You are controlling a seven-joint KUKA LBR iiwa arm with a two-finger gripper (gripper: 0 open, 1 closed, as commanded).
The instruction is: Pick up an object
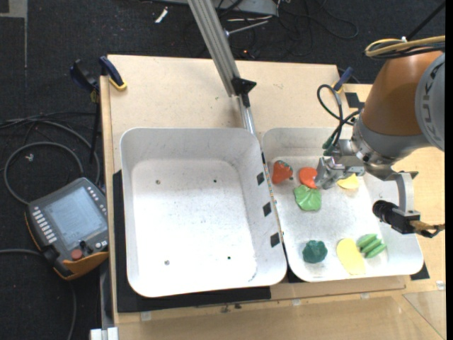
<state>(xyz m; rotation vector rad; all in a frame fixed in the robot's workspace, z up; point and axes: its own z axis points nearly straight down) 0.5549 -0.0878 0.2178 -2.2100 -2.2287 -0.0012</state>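
Note:
The right bin (pixel 403 264) holds several small toy foods. An orange-red piece (pixel 282 171) lies near its left wall, another orange piece (pixel 307 176) sits beside a light green leafy piece (pixel 308 198), and a pale yellow piece (pixel 348 183) lies just right of them. Nearer the front are a dark green piece (pixel 314 251), a yellow piece (pixel 349 255) and a bright green ridged piece (pixel 371 245). My gripper (pixel 327 178) hangs low over the orange piece and the leafy piece, at the end of the arm coming in from the right. Nothing shows between its fingers.
The left bin (pixel 134 190) stands beside the right one, sharing a raised middle wall. A slanted metal pole (pixel 216 37) crosses above the bench's back. A teach pendant (pixel 67 222) lies on the floor at the left. A black fitting (pixel 393 214) juts from the wrist.

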